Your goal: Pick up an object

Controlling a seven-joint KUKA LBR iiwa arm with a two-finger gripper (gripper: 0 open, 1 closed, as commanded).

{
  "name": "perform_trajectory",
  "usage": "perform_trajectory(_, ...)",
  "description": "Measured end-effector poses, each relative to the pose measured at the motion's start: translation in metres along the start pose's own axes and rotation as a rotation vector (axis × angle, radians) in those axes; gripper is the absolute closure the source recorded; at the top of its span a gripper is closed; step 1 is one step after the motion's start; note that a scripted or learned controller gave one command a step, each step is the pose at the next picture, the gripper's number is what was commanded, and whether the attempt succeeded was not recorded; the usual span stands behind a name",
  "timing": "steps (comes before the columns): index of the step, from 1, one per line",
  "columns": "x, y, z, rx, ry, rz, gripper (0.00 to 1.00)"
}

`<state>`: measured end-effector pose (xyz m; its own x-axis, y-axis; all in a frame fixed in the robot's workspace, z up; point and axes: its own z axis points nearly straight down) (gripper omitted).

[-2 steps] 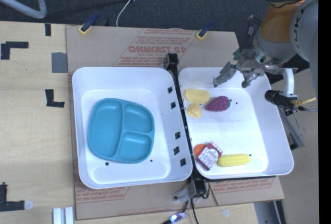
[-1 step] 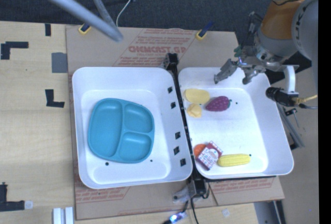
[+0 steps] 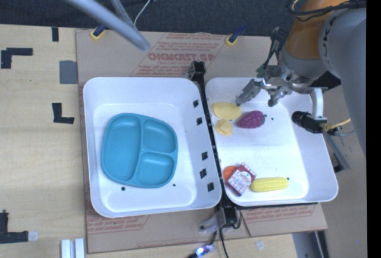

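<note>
**Arm poised over the right bin, fingers spread above the toy food**

The grey arm (image 3: 333, 36), with its orange band (image 3: 309, 27) above the wrist, reaches in from the right and hangs over the far part of the right bin (image 3: 309, 155). Its gripper (image 3: 262, 95) points down and toward the divider; the two fingers (image 3: 245, 96) stand apart, with nothing between them. Just below the fingers, on the bin floor, lies a purple bunch of grapes (image 3: 251, 119). Beside it, toward the divider, lies a pale yellow piece (image 3: 226, 111), and a smaller yellow piece (image 3: 224, 127) touches that one's near edge. None of these three is in contact with the fingers, as far as the slanted view shows.

At the near end of the same bin, well apart from the gripper, a red-and-white packet (image 3: 239, 180) lies against an ear of corn (image 3: 269, 184).

The left bin (image 3: 101, 96) holds a blue divided plate (image 3: 140, 150), lying flat near its middle. Both bins rest on a sheet of brown cardboard (image 3: 172, 54) spread over the worktop (image 3: 36, 126).
</note>
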<state>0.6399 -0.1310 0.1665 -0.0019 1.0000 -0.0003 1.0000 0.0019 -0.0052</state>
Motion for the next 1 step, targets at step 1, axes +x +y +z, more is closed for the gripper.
perform_trajectory(1, 0.0053, 0.0027, 0.0452, -0.001, 0.000, 0.000, 0.00)
